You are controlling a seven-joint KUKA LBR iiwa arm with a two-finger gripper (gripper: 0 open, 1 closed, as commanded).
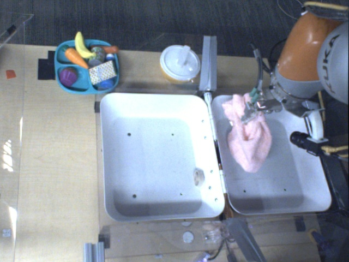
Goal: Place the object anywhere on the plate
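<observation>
While the bare wooden bench (49,162) runs along the near edge below both bins, the shallow white left-hand bin (158,152) lies ahead of it with only a small pale scrap (198,175) resting near its right wall. Beside it, touching along the middle divide, sits the shallow white right-hand bin (289,190), and over this one I reach in from the right, my grey arm with its orange band (302,48) looming above the far right corner. My two-finger gripper (254,106) is pinched onto the upper part of a soft pink cloth (249,138), so my jaws are closed narrowly on fabric: the cloth bunches at my fingertips and hangs down from them in a loose, rumpled fold over the left half of that bin, its lower end drooping toward the bin floor. Farther back, past the bins' far rims, a round white plate with a yellow rim (180,63) stands on the bench, well apart from the cloth. Left of it sits a blue compartment tray (87,64) holding toy food, among them a yellow banana (82,46) and an orange carrot (75,57).
</observation>
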